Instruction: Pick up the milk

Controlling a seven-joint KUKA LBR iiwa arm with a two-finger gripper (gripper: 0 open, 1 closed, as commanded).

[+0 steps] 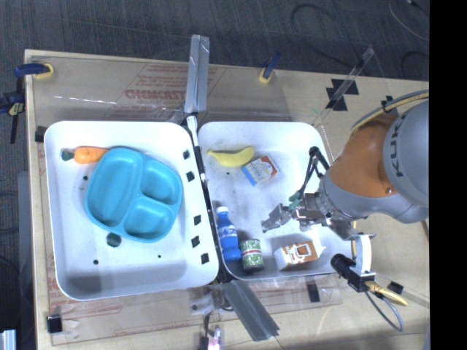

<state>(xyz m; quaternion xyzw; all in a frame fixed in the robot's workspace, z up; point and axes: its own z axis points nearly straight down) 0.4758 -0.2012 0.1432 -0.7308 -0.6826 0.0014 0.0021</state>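
Lying flat, milk (298, 254) lengthwise left-right

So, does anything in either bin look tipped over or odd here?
Mildly. The blue bottle lies on its side against the right bin's left wall, and both small cartons lie flat. Nothing looks spilled or damaged.

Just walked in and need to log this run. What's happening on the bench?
The grey arm's two-finger gripper hovers in the right white bin, just above the small orange-and-white milk carton lying near the front edge. Nothing sits between its fingers. A yellow banana, blue bottle and green can lie nearby; the blue divided plate is in the left bin.
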